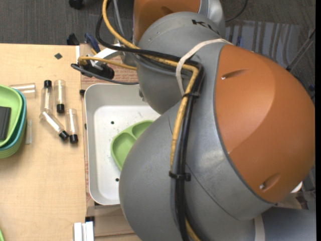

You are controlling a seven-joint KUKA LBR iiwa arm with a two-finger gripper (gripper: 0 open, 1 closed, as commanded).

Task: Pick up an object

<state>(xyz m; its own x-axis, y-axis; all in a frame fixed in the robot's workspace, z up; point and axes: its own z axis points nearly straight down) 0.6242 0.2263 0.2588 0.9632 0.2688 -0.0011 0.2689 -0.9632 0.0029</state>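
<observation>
Grey metal and orange casing of the large robot arm [215, 134] take up most of the camera view, reaching in from the right and covering much of the bench. A yellow cable and a black cable [176, 134] run together down the arm's body, strapped to it. Beneath the arm lies a shallow white plastic bin [100, 149], its left part visible, and in it rests a light green divided plastic plate [128, 142], partly hidden by the arm. The gripper's state cannot be told. Left of the bin, on the pale wooden table [40, 185], several clear plastic tubes with black caps [59, 112] lie scattered (some touching one another). At the far left edge sits a stack of green plastic trays [11, 122].
</observation>
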